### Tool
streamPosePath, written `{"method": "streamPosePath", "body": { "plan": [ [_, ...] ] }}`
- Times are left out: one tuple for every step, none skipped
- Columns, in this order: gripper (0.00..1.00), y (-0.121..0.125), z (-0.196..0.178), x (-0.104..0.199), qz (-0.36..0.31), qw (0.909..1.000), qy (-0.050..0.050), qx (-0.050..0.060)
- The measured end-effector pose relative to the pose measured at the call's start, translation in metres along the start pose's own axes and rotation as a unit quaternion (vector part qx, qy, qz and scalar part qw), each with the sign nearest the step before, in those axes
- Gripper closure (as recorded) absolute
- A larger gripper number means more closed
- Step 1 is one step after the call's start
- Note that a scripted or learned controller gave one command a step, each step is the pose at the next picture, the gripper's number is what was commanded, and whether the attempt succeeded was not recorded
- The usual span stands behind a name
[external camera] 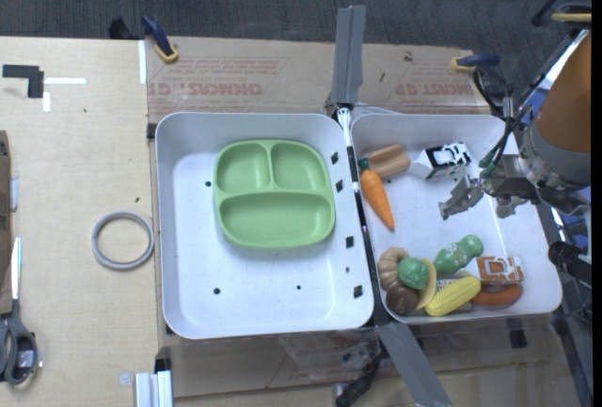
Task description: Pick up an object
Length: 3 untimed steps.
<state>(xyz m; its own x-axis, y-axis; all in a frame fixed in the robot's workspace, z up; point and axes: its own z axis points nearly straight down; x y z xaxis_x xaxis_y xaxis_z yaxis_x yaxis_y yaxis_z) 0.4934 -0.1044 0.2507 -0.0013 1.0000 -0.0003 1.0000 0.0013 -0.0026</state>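
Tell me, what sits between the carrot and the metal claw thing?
Nothing: in the camera view, bare white bin floor separates the carrot from the end effector.

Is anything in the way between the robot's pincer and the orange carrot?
Nothing visible is. The pincer hangs over bare white floor of the right bin, and the carrot lies to its left across open floor.

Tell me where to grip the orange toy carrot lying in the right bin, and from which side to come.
Grip the orange toy carrot across its thick upper half, just below the green top, probably from straight above. It lies flat and apart from the other toys, with its tip pointing toward the near edge, so fingers closing across its width should find bare floor of the right white bin on both sides. The gripper hovers nearby.
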Motion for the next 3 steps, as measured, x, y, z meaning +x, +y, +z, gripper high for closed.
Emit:
{"method": "streamPosePath", "body": {
  "plan": [
    [0.00, 0.0100, 0.1036, 0.0023, -0.090, 0.9959, 0.000, 0.000],
    [1.00, 0.0105, 0.0950, 0.0015, -0.088, 0.9961, 0.000, 0.000],
    [0.00, 0.0105, 0.0949, 0.0016, -0.088, 0.9961, 0.000, 0.000]
  ]
}}
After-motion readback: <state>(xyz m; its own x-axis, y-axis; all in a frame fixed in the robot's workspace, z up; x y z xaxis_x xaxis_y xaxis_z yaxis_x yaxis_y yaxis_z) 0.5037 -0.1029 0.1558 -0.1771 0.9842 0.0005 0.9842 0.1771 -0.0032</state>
